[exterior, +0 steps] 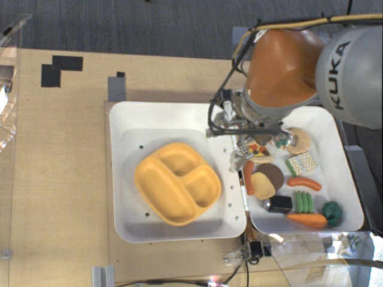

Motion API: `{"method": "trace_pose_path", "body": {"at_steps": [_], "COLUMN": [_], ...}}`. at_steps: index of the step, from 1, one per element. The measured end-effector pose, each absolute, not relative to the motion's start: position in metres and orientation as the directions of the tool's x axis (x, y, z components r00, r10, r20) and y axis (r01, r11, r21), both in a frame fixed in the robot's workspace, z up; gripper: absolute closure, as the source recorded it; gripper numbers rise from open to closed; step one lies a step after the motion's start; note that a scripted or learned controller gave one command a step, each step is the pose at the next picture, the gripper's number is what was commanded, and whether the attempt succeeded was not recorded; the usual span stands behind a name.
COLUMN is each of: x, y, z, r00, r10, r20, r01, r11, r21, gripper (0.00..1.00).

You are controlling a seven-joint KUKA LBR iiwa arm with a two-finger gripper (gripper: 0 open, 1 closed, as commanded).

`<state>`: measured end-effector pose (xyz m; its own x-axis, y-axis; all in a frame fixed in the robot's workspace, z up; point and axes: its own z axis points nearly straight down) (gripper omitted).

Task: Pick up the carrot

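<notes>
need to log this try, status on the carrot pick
Gripper over right bin's upper left, nothing seen held. Carrot at bin's bottom edge, untouched. Green beans and broccoli crowd it.

I've just got the one fixed camera, mounted above the bench [60, 178] and looking down at a slant. Both white bins fit in frame, left bin [119, 160] and right bin [344, 154], with the arm [335, 58] coming in from the right, pretty close up.

Bright, even overhead light; soft shadows, mild glare on white bins [119, 160]; sharp.
</notes>
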<state>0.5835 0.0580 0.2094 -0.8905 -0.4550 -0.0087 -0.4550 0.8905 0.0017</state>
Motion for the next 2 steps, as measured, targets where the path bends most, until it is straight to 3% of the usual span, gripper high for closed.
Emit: {"method": "trace_pose_path", "body": {"at_steps": [1,2], "x": [0.567,0.54], "y": [0.069,0.097], "z": [0.281,0.185], "r00": [-0.799,-0.894], "r10": [-0.602,-0.448], "r20": [-0.02,-0.006], "r01": [-0.601,-0.448], "r11": [0.799,0.894], "r21": [-0.007,0.003], "gripper": [0.0,0.0]}}
